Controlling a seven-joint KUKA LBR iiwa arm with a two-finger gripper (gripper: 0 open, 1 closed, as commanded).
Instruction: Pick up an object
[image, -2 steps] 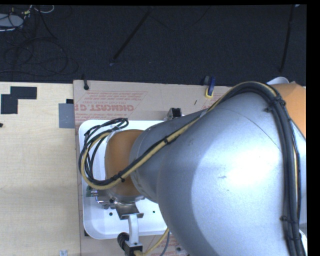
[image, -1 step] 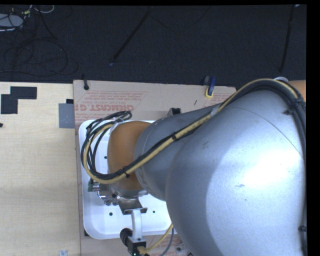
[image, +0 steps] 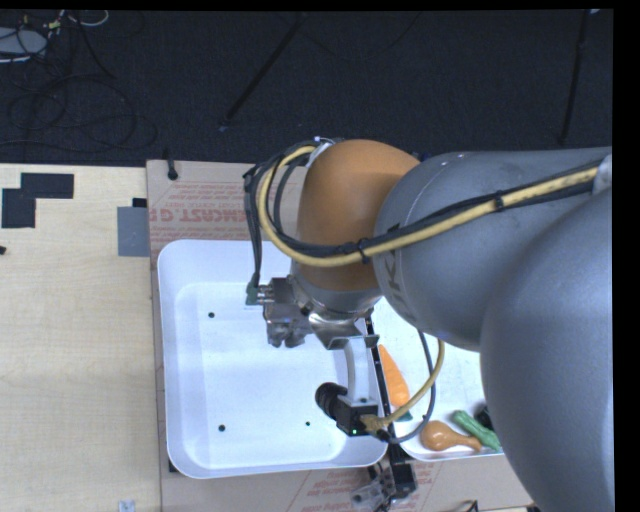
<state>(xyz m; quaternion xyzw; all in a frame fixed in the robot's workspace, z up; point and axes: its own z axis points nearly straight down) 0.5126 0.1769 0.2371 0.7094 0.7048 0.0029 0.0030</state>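
My gripper (image: 284, 328) hangs over the middle of the left white bin (image: 195, 350), under the orange band of the wrist. I see nothing in its grasp. In the right bin (image: 452, 456), mostly hidden by the arm, lie an orange carrot-shaped piece (image: 394, 376), a tan-orange gourd-shaped piece (image: 446, 436) and a green piece (image: 478, 428).
The big grey arm covers the right half of the view and most of the right bin. Brown cardboard (image: 200, 205) lies under the bins, on a pale wooden bench (image: 70, 350) with dark patches at the far left. The bare floor of the left bin stretches left of the gripper.
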